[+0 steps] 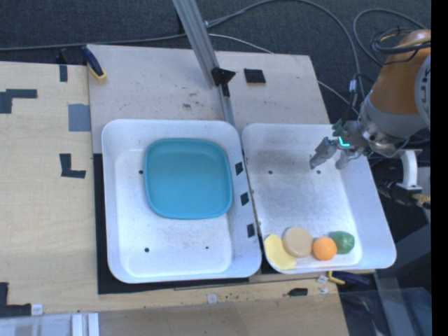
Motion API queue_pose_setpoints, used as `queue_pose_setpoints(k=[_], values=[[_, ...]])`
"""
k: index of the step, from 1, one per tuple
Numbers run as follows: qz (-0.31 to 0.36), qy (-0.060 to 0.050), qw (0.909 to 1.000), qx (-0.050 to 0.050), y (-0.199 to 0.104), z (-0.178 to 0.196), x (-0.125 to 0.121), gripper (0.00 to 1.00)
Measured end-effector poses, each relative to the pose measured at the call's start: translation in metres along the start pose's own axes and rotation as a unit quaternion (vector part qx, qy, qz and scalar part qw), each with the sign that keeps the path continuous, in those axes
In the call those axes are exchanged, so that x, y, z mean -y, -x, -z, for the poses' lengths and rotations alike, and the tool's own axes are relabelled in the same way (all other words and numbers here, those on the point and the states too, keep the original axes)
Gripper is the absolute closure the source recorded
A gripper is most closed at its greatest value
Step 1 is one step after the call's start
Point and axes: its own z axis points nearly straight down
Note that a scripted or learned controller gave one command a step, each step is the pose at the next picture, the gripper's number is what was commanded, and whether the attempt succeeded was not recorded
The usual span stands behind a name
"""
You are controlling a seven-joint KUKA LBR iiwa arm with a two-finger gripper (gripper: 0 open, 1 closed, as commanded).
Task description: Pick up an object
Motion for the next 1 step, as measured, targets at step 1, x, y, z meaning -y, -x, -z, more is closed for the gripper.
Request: queue_pose_setpoints(k=[1], values=[[0.000,0.000,1.0000,0.000,0.0000,0.0000,0.0000,0.00]])
